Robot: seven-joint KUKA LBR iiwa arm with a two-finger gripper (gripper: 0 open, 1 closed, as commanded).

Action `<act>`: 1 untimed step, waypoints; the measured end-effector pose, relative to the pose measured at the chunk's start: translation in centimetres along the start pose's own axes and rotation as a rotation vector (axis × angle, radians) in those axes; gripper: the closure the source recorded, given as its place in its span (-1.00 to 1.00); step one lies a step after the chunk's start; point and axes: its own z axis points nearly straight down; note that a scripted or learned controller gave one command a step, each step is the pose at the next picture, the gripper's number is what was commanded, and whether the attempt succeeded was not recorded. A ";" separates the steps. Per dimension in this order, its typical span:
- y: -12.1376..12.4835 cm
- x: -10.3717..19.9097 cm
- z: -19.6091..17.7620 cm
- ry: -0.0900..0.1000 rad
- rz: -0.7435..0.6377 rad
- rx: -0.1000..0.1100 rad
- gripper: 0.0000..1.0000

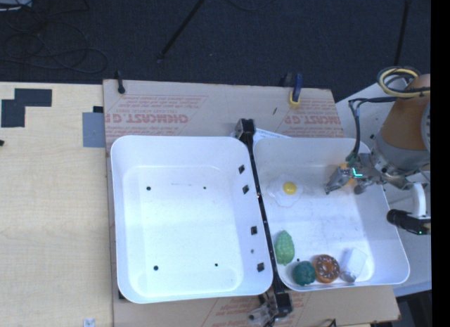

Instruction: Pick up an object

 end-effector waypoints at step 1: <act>0.0 -0.2 -1.0 -0.001 0.001 -0.002 1.00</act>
